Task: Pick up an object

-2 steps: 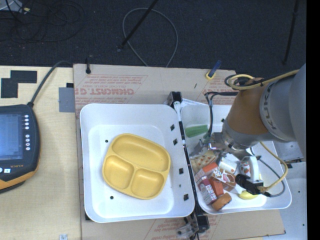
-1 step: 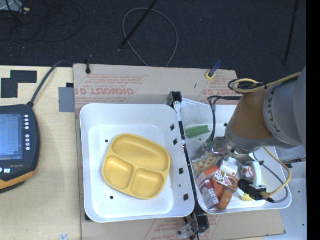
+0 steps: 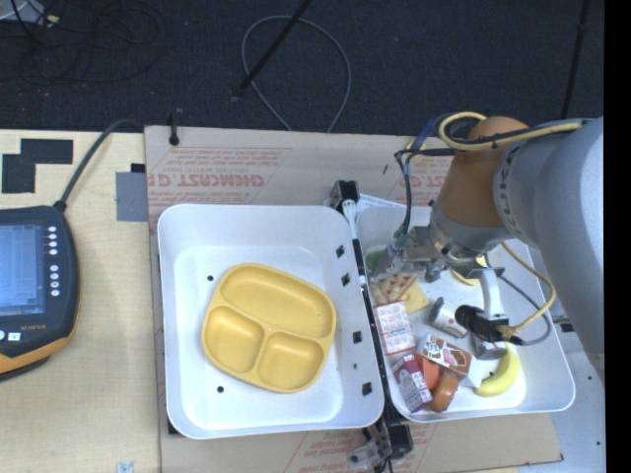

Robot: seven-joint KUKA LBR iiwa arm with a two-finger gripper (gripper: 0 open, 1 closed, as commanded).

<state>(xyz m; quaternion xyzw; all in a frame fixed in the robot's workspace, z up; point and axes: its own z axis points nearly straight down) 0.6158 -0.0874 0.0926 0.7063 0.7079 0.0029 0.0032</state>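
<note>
Bench (image 3: pixel 246 170): a big flat brown board under both bins; red upside-down letters run along its far side.
Arm (image 3: pixel 552 195): big and grey, coming in from 3 o'clock; an orange band (image 3: pixel 478 180) sits just above the wrist; thin wires loop around it.
Left bin (image 3: pixel 187 264): white and shallow, at 9 o'clock from the right bin; the two bins touch along the middle.
Right bin (image 3: pixel 552 382): white and shallow, under the arm; it holds a pile of small things.
Yellow tray (image 3: pixel 268 326): lies flat in the middle of the left bin; it has three dips; nothing else lies in it.
Screen box (image 3: pixel 30 274): dark with an orange edge, on the table at 9 o'clock from the left bin, well apart from it.
Claw (image 3: pixel 419 264): low at the 12 o'clock end of the right bin, just above the pile; I cannot tell how it is set.
Banana (image 3: pixel 501 372): yellow, at 4 o'clock in the right bin, near the rim.
Card (image 3: pixel 393 327): white with red marks, by the middle wall at 6 o'clock from the claw.
Packet (image 3: pixel 394 286): tan, just beside the claw at 7 o'clock.
Orange thing (image 3: pixel 446 390): at 6 o'clock in the right bin, beside the banana.
</note>
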